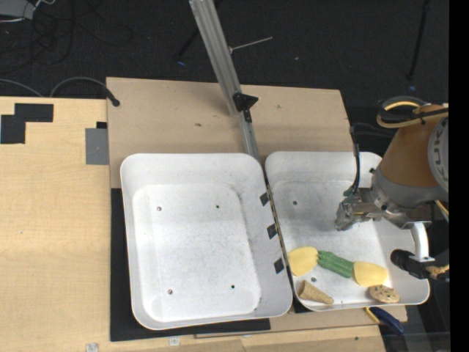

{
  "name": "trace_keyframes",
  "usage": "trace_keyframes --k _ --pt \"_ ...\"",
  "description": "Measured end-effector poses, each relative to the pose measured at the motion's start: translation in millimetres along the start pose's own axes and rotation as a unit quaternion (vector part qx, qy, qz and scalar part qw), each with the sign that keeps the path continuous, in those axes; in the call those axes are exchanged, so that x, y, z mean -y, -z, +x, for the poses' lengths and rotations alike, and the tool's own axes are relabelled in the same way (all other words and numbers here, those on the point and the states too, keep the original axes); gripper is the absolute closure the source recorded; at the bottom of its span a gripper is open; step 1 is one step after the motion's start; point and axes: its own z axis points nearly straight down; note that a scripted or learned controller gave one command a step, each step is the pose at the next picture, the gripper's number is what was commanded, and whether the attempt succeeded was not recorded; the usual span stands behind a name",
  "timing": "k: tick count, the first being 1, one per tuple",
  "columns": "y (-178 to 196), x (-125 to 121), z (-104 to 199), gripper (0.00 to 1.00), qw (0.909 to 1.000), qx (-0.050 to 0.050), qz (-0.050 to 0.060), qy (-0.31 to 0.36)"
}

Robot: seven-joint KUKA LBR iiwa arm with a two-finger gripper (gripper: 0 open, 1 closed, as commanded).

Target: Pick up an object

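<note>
The right bin [322, 171] holds a toy with a green middle [335, 263] and two yellow ends, one at its left [303, 259] and one at its right [370, 273]. A tan cone-shaped piece [315, 292] lies near the bin's front rim. A small brown speckled piece [383, 294] sits in the front right corner. My gripper [347, 217] hangs over the middle right of this bin, above and behind the toys, with nothing visibly held. The orange band of the arm [410, 160] rises to its right.
The left bin [194, 237] lies beside the right one, with black clips along the shared rim [271, 229]. A slanted metal rail [220, 57] stands behind the bins. Light wooden bench surface [51, 233] extends left.
</note>
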Motion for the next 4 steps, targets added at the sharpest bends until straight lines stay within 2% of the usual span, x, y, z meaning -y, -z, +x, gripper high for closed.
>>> trace_keyframes --k 1,3,4 --pt "59.4 5.2 -6.7 1.0 1.0 0.001 -0.004 0.0" --pt "173.1 2.2 -9.0 1.0 1.0 0.001 -0.004 0.004" --pt "169.1 -5.5 41.9 1.0 1.0 0.0 -0.001 0.006"
